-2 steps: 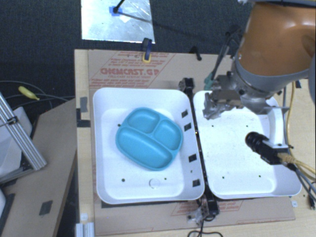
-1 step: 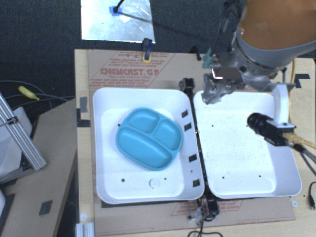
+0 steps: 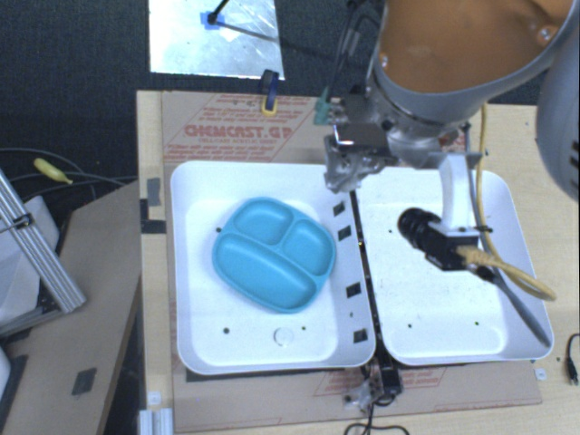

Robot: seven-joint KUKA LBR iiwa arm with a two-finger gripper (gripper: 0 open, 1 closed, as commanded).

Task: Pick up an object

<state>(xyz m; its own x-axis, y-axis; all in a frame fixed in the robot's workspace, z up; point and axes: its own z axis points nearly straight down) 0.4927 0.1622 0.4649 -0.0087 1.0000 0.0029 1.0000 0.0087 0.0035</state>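
Observation:
A light blue divided plate (image 3: 274, 253) lies flat in the middle of the left bin (image 3: 195, 333). My gripper (image 3: 347, 172) hangs over the far end of the rim between the two bins, up and to the right of the plate and apart from it. Nothing shows between it and the plate. The grey and orange arm fills the upper right and hides the far part of the right bin (image 3: 453, 333).
Both bins rest on a cardboard sheet (image 3: 227, 125). A shiny silver sheet (image 3: 216, 24) lies beyond it, with a small blue and yellow clamp (image 3: 269, 91) at its edge. An aluminium frame (image 3: 32, 252) stands at the left. A faint round mark (image 3: 284, 336) sits near the left bin's front.

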